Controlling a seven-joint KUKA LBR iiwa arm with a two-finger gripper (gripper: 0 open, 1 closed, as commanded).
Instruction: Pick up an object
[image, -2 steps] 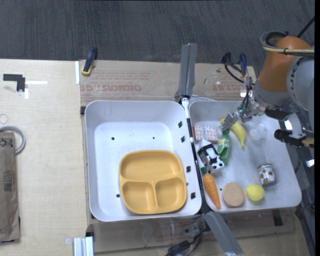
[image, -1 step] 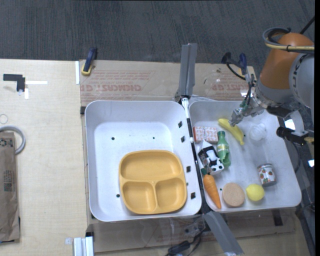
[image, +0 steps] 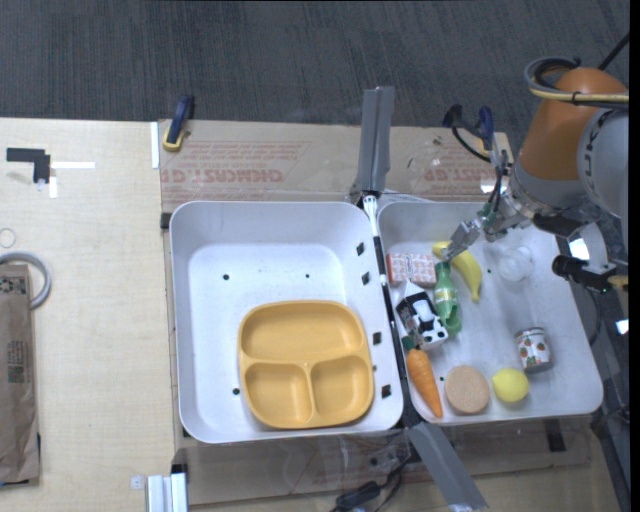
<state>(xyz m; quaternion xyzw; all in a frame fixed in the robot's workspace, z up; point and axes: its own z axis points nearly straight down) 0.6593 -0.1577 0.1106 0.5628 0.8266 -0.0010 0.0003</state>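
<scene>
A: Where's the gripper (image: 464, 238)?
B: Low over the right bin (image: 560, 340), just above the banana (image: 467, 271); I cannot tell its state.
A: What else lies there?
B: A green bottle (image: 445, 298) beside the banana, a carrot (image: 423, 381), a round cracker (image: 467, 389), a lemon (image: 510, 385) and a small can (image: 534, 349).
A: And the left bin (image: 200, 330)?
B: A yellow divided plate (image: 304, 362).

Single fixed camera view, mounted above the bench (image: 80, 300) and looking down at a slant. Both white bins lie side by side mid-frame: left bin (image: 200, 300) and right bin (image: 575, 330). The arm (image: 570, 130) enters from the upper right. Framing is moderately distant.
</scene>
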